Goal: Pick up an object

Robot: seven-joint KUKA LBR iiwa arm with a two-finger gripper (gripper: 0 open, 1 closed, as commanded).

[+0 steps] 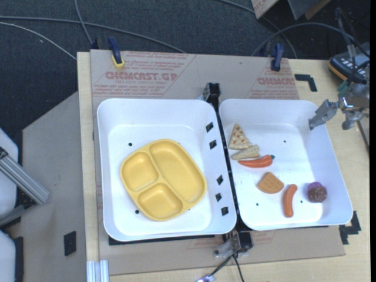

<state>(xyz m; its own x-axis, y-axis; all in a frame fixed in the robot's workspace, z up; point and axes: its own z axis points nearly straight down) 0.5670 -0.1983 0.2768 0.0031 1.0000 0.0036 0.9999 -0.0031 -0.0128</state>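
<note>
— Reaching from the right rim, the pincer [322, 115] must descend squarely; whether it's apart or together, I cannot tell.
— Which target?
— The sausage [288, 200], lying alone in the right bin [335, 175].

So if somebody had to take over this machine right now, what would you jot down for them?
Pincer: at the far right corner of the right bin, above the rim, with nothing between its fingers.
Right bin: toy food, all lying loose: cracker, wafer, red chili, orange piece, sausage, purple ball.
Left bin: yellow divided tray.
Done: nothing picked up yet.
Left: lower onto one item, close on it, lift.
</note>
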